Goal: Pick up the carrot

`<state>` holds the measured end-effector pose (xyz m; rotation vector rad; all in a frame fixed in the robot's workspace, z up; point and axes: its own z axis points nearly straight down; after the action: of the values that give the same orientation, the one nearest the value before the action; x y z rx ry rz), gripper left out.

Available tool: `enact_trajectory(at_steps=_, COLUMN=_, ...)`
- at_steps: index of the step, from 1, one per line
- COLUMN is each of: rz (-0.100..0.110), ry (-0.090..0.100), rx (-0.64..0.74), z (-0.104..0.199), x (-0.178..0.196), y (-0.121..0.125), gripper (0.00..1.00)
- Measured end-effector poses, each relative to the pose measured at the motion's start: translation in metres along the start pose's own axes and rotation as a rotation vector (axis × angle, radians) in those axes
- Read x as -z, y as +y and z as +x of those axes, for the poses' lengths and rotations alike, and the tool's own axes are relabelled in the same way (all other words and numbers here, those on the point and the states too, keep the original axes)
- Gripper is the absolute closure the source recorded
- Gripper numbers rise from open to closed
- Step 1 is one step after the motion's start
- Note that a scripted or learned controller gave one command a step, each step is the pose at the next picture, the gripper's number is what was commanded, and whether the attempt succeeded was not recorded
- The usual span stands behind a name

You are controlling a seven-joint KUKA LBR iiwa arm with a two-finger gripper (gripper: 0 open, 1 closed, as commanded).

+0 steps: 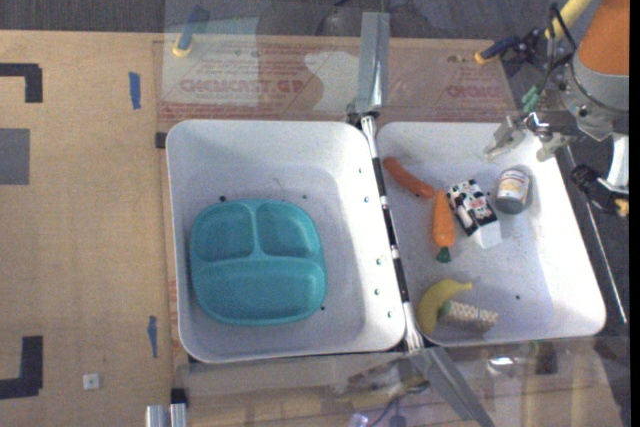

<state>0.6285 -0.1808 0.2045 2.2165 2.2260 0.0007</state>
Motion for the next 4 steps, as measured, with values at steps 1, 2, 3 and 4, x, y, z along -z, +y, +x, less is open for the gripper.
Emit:
enact_trajectory(at_steps=1, rz=0.001, ry=0.001, rx=0.147, z=0.069, x=-0.056, y=-0.005, gripper=0.00)
enact_trajectory(at_steps=2, rz=-0.045, ry=-0.015, rx=0.213, z=0.069, x=-0.092, y=-0.027, gripper=0.00)
enact_trajectory(at_steps=3, rz=-0.048, ry=-0.026, rx=0.403, z=0.063, x=-0.096, y=-0.031, gripper=0.00)
enact_trajectory(at_steps=4, rz=-0.057, ry=-0.035, rx=0.574, z=0.071, x=-0.096, y=-0.054, gripper=0.00)
